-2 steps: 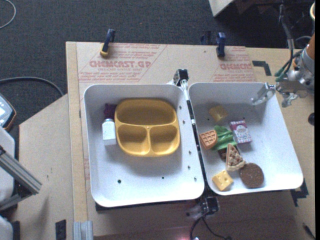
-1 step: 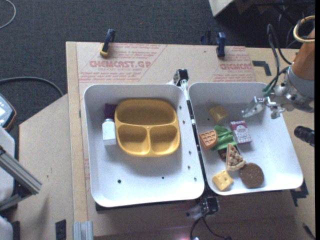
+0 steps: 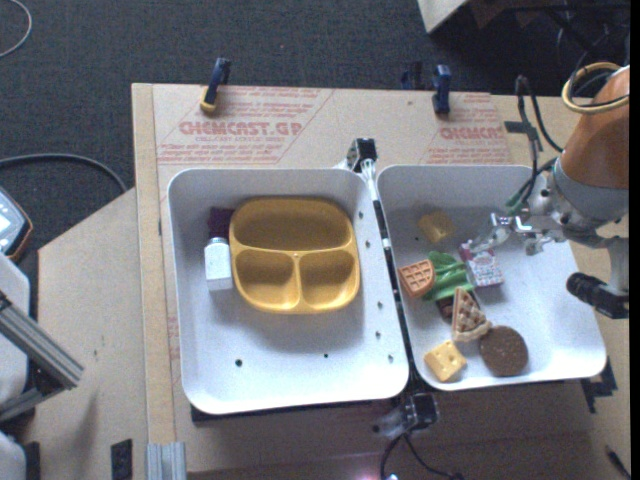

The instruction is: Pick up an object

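The camera view looks down on two white bins set side by side on a brown board. The left bin (image 3: 190, 298) holds a yellow divided plate (image 3: 294, 255) near its middle, with a small white bottle (image 3: 218, 263) touching the plate's left edge and a dark purple item (image 3: 221, 218) just beyond the bottle, partly hidden by the plate.

The right bin (image 3: 560, 318) holds a cluster of toy foods: a tan round piece (image 3: 435, 226) toward the far side, a waffle square (image 3: 415, 276) beside a green leafy piece (image 3: 447, 271), a waffle wedge (image 3: 467, 314) nearer, a yellow cheese block (image 3: 445, 360) at the near edge, and a brown round cookie (image 3: 503, 350) just right of it.

The arm comes in from the right, and its gripper (image 3: 487, 251) sits low over the right bin's middle, just above a small pink-and-white packet (image 3: 485, 269); whether the gripper is open or closed cannot be told, and nothing is clearly seen held by it
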`<state>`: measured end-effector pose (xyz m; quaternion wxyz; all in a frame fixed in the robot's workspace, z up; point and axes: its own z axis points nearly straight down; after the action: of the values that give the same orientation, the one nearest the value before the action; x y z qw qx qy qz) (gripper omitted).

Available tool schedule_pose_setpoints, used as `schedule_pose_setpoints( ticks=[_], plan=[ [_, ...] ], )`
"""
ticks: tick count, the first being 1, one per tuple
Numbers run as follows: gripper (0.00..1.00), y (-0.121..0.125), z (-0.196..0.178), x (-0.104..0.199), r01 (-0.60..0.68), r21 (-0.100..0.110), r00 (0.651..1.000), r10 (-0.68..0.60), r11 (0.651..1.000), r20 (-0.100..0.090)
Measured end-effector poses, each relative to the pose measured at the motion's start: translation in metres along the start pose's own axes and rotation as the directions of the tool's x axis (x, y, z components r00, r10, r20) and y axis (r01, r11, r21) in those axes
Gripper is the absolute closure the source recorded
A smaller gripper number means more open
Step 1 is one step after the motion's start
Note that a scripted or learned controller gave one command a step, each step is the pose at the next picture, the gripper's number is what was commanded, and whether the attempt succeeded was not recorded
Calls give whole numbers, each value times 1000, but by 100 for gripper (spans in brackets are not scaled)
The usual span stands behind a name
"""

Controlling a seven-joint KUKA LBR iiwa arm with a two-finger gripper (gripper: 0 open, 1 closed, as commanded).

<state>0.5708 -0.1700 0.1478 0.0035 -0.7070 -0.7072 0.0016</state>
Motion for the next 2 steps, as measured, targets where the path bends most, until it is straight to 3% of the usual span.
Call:
schedule_pose_setpoints(
  ticks=[1, 2],
  plan=[
    [0, 0, 63, 2, 0, -2, 1000, 0, 1000, 0],
    [0, 1, 61, 1, -1, -6, 1000, 1, 1000, 2]
  ],
)
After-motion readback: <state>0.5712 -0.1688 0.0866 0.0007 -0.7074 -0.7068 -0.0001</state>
